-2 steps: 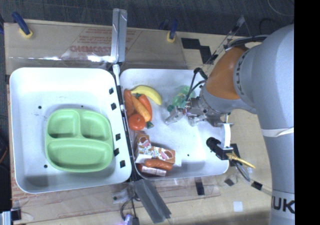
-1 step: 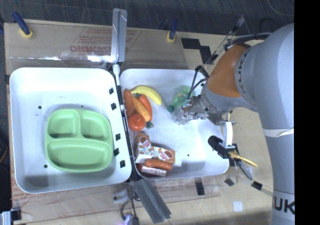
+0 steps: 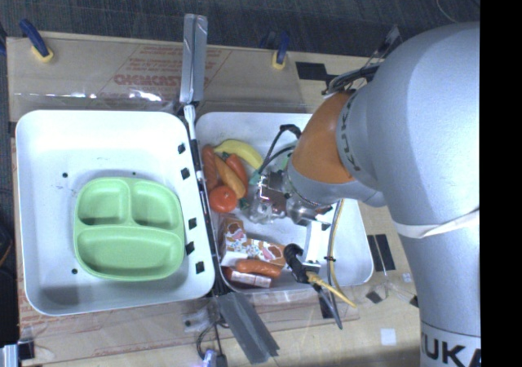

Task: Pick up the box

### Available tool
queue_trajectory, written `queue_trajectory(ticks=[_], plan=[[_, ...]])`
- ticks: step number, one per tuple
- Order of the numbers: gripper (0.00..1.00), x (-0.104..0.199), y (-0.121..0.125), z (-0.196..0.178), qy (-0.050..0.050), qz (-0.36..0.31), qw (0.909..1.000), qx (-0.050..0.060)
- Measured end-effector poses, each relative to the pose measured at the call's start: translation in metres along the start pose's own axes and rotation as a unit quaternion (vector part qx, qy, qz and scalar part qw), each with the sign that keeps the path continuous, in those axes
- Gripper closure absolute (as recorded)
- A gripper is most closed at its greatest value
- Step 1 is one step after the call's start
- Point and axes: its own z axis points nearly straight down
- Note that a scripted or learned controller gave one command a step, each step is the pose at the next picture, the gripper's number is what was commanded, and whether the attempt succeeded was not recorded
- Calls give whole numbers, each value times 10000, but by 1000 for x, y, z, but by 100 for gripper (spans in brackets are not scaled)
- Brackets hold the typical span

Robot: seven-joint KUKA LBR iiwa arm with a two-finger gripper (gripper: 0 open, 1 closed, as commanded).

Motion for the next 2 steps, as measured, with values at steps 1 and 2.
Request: queue_trajectory(ticks=[1,2], plan=[[0,-1,0,0,-3,6,10000,-4],[100,0,-1,-9,0,-16,10000,19]])
